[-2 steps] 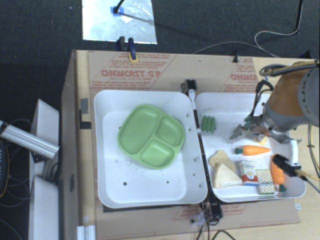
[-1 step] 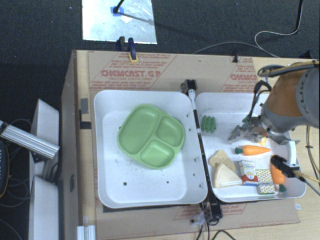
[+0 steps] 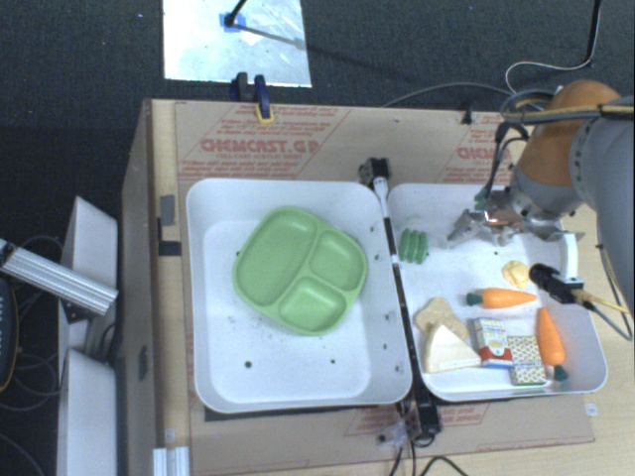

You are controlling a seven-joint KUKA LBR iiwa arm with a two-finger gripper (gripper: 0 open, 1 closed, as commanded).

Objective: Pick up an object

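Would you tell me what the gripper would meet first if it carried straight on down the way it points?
Probably bare floor of the right bin; the gripper hangs over it, the green ridged piece off to its side. Depth is unclear.

bench: brown board w/ red print, seen from above
left bin: white, shallow, lies on bench
right bin: white, alongside left bin, edges touching
blue clamp: at bench's far edge

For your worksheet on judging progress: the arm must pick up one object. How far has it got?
Done: the arm has reached over the right bin, with its gripper at the far end. In hand: nothing shows between its fingers. Left: every item lies loose in that bin, such as the green toy and the two carrots. The grasp and lift remain.
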